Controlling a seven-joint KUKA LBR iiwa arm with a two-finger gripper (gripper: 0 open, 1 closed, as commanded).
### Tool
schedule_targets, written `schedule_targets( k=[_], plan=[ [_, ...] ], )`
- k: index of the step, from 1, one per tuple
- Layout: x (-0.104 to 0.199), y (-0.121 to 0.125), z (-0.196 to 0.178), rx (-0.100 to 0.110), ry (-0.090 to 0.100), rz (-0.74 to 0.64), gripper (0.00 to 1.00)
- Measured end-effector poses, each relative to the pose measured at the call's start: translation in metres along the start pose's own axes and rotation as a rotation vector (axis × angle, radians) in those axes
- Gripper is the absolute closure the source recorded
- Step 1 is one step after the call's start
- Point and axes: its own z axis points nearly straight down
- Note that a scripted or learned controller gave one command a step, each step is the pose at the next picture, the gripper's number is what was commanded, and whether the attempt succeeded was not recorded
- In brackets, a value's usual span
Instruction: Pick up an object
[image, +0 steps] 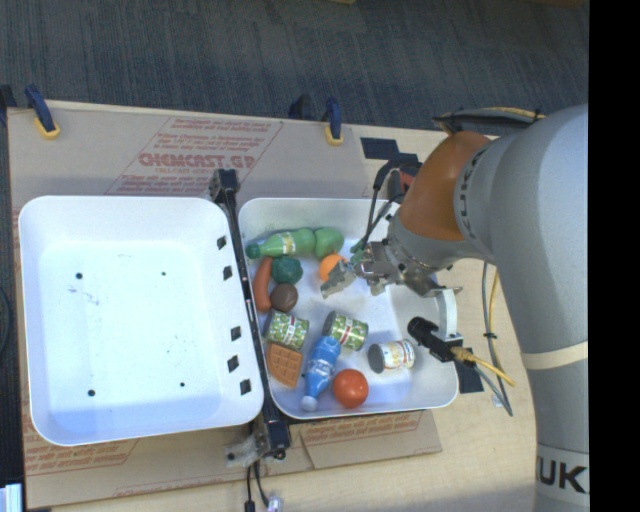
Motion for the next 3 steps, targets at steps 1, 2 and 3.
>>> schedule_targets(
  k=[1,2,3],
  plan=[
    [0.048,0.074,0.012,0.003,0.001,-0.004,0.00],
    [0.048,0.073,0.002,0.009,0.000,-0.009,1.00],
    [0.096,0.078,-0.089,-0.002,0.000,-0.004,1.00]
  ],
)
